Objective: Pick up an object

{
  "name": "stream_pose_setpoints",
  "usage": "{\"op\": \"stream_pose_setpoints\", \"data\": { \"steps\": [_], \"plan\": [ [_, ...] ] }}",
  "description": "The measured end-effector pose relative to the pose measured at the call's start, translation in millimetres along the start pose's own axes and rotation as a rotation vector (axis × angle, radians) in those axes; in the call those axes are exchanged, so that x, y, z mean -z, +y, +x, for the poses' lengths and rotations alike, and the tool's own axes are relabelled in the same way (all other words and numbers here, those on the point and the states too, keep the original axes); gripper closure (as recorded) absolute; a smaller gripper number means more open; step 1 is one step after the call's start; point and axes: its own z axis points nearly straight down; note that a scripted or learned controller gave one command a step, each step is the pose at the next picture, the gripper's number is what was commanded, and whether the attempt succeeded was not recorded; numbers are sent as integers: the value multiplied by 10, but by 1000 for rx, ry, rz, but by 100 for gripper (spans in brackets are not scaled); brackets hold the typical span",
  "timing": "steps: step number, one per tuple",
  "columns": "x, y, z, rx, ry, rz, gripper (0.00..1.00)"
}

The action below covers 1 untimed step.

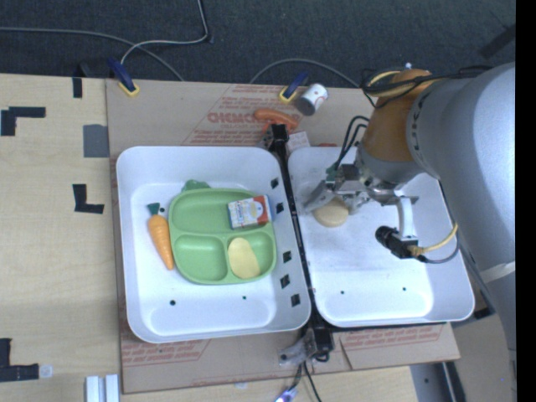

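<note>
The tool (333, 198) sits over a pale lump (332, 215) near the right bin's (377, 308) left wall; its opening can't be told, so it may slip.

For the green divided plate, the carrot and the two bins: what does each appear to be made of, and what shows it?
Green plate: probably moulded plastic, matte, uniform colour.
Carrot: likely toy plastic, smooth, flat orange.
Left bin and right bin: seemingly thin formed plastic, white, rounded corners.

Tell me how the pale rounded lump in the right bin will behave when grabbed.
The pale tan rounded lump looks smooth and domed, so it may slip from fingers or roll. It seems small, probably light. The end effector sits right above it on the white right bin floor, so a nudge could slide it.
</note>
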Motion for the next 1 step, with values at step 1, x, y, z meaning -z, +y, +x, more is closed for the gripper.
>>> {"op": "stream_pose_setpoints", "data": {
  "steps": [1],
  "plan": [
    [102, 4, 7, 0, 1, -1, 100]
  ]
}}
